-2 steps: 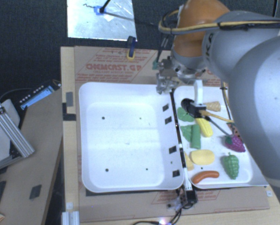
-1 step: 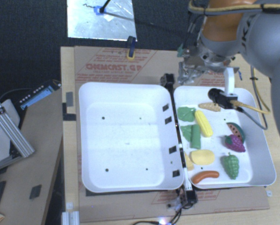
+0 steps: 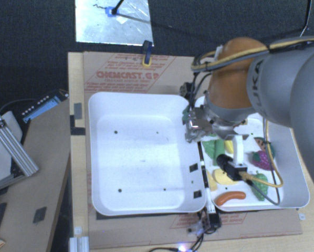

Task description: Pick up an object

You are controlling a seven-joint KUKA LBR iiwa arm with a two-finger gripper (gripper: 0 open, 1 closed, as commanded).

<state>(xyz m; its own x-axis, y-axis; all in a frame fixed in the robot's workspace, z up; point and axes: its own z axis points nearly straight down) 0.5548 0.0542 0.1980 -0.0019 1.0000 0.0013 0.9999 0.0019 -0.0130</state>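
Your gripper [image 3: 204,133] hangs low over the far, inner corner of the right-hand bin [image 3: 296,185]. The grey arm's [image 3: 288,83] wrist covers it from above, so you cannot tell how wide it stands or whether it has anything in it. Treat it as empty-handed until you see otherwise.

Beside it is the left-hand bin [image 3: 141,161]. Everything worth picking is in the right-hand one, crowded toward its inner wall.

These look like toy foods, and by my judgement they are light, stiff, hollow plastic with smooth skins that will slide under a poor pinch.

- **Purple grape bunch [image 3: 262,159]:** it is the bulkiest and lumpy, so a pinch could skate off the bumps.
- **Green leafy piece [image 3: 213,148]:** it sits just beneath the wrist, touching its neighbours, and is awkward to isolate.
- **Orange-red sausage-shaped piece [image 3: 230,197]:** it lies flat near the front wall, apart from the rest. It is probably your best target. Close across its narrow middle, not along its length.
- **Yellow piece [image 3: 220,178]:** it lies just behind the sausage. It is small and partly hidden, so leave it.
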